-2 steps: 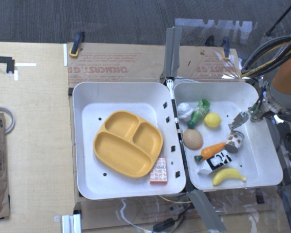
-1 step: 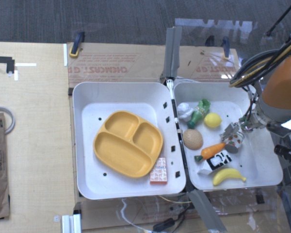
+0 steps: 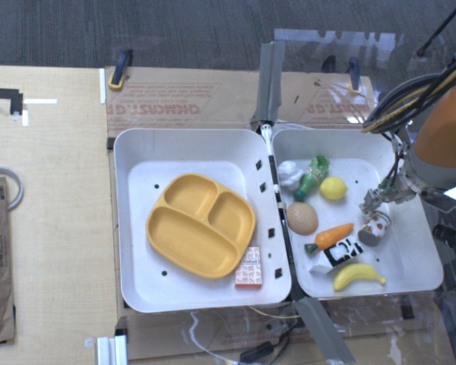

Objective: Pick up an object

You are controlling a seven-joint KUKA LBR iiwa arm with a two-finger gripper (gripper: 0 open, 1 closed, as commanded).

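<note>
Camera view, taken from where I stood, ran from the left bin, which held a yellow divided plate with a small red-and-white carton lying against its near corner, across to the right bin, where all the likely pickings sat crowded together. Nearest the divider lay a crumpled white lump, a green bottle-shaped toy leaning over it, and a brown roundish ball just below. Next came a lemon, a carrot lying slantwise, a black-and-white block and a banana close to the front wall. They all looked like light, stiff plastic toys, smooth and apt to skid; I judged the carrot or the banana would best be taken across its narrow middle, the lemon across its waist. Farthest right, the gripper hung low over a small grey-and-white rounded thing, just above it or touching, I could not say which. How the pincer stood could not be made out in the tangle of metal, and nothing was plainly caught in it.
</note>
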